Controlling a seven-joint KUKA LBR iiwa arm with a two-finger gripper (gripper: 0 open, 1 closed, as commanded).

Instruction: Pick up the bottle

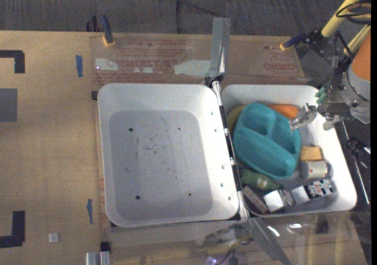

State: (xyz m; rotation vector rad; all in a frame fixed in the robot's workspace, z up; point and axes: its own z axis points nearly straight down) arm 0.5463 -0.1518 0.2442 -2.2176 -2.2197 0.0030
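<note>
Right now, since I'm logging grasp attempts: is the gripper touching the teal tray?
Cannot tell. In the camera view the gripper sits right at the upper right edge of the teal tray, but the slanted look-down shows neither clear contact nor a clear gap.

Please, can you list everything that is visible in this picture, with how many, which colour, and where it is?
white bins: two, white, side by side on the bench
teal tray: one, teal, with compartments, tilted over the pile in the right bin
orange object: one, orange, behind the teal tray, partly hidden
green bottle: one, green, under the teal tray's front edge, mostly covered
small can: one, silver and red, lying right of the teal tray
tan block: one, tan, just behind the small can
black-and-white box: one, front right corner of the right bin
clamps: two, blue and orange, back edge of the bench
gripper: one, grey, over the right bin's back right part
</note>
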